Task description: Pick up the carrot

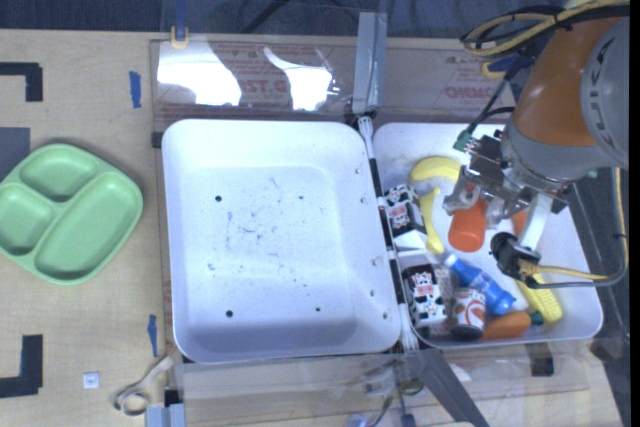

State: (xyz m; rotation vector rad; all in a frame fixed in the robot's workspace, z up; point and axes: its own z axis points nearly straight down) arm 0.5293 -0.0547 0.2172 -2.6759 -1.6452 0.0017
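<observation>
The carrot [508, 324], orange and tapered, lies along the near wall of the right bin [585, 245], beside a can [467, 310]. My gripper [492, 220] hangs over the middle of that bin, well above and behind the carrot. Its two fingers stand apart, so it is open. A stubby orange object [467, 231] with a red top sits just under the left finger [466, 187]; the right finger [531, 223] is clear of it. Nothing is clamped between them.
The right bin also holds a banana [434, 172], a blue bottle [483, 281], a corn cob [541, 299] and two small milk cartons [402, 211] [424, 289]. The left bin [190, 150] adjoins it. A green divided plate [66, 212] lies on the bench at far left.
</observation>
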